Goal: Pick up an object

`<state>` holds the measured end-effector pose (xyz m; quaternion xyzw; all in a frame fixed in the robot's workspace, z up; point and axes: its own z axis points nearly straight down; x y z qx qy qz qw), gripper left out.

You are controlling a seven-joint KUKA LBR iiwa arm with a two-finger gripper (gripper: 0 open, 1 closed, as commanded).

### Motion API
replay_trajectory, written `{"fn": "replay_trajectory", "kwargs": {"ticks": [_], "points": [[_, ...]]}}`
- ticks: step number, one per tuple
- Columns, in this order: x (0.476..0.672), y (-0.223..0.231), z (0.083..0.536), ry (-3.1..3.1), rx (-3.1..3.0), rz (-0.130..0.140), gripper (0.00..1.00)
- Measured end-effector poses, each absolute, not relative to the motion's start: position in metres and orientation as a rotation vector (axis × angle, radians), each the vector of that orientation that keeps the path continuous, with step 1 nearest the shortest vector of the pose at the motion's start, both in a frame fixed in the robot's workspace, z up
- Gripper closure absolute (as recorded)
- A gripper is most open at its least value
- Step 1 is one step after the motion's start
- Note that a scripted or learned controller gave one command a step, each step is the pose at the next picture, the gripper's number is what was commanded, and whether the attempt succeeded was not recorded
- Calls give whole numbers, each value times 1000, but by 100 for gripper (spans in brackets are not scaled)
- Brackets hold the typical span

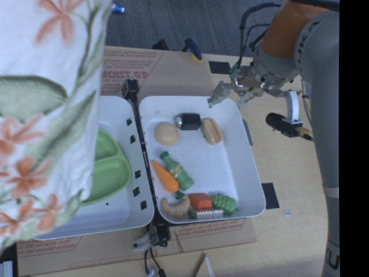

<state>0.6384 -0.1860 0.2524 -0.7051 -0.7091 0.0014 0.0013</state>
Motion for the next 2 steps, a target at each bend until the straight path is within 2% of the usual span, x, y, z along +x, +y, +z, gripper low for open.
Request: {"fn": "replay_trajectory", "kwargs": {"ticks": [1,2], "points": [[632,-130,123,-2225,-2208,7,0],[566,-95,91,-2225,-2210,6,0]]}}
